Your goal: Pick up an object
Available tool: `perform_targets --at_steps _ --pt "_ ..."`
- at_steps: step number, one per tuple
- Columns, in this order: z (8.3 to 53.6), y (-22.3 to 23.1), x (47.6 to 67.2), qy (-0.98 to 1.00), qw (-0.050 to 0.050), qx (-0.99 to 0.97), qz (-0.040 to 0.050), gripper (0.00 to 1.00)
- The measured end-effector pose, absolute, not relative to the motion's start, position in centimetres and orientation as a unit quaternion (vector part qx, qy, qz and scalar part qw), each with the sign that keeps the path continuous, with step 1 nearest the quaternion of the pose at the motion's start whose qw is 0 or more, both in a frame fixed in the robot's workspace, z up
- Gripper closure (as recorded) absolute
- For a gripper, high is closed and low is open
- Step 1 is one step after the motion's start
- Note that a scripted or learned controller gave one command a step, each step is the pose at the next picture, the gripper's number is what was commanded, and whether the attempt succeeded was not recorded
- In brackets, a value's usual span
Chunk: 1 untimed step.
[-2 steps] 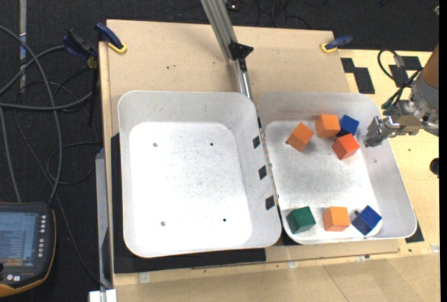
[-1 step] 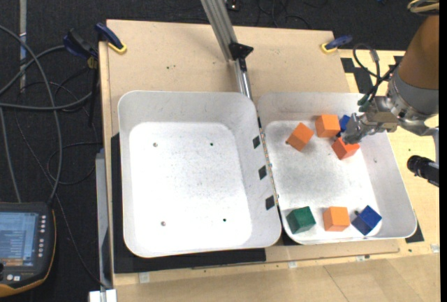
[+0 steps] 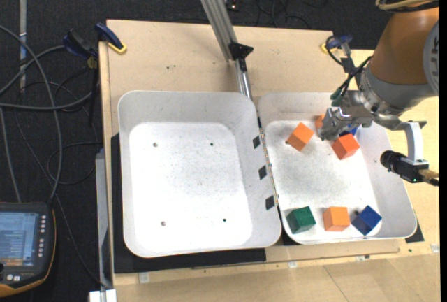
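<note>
My claw (image 3: 334, 124) hangs over the right bin (image 3: 398, 204), an orange block (image 3: 300, 135) at its nine o'clock and a red block (image 3: 346, 146) at its four. Green (image 3: 302, 219), orange (image 3: 336, 218) and blue (image 3: 366, 219) blocks line the near wall.

Showing no legible text, label, brand, number or sign anywhere; displaying only blurred, unreadable lines on the lit screen of the handheld pendant (image 3: 19, 246) lying at lower left beside the bench (image 3: 209, 49).
</note>
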<state>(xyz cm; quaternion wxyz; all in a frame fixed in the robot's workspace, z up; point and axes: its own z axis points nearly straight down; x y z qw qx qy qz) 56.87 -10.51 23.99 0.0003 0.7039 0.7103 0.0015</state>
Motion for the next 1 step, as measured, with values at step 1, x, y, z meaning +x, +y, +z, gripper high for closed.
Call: perform_targets --at_steps 1 --pt "24.85 -4.63 56.62 0.710 0.000 0.704 0.0011 1.00"
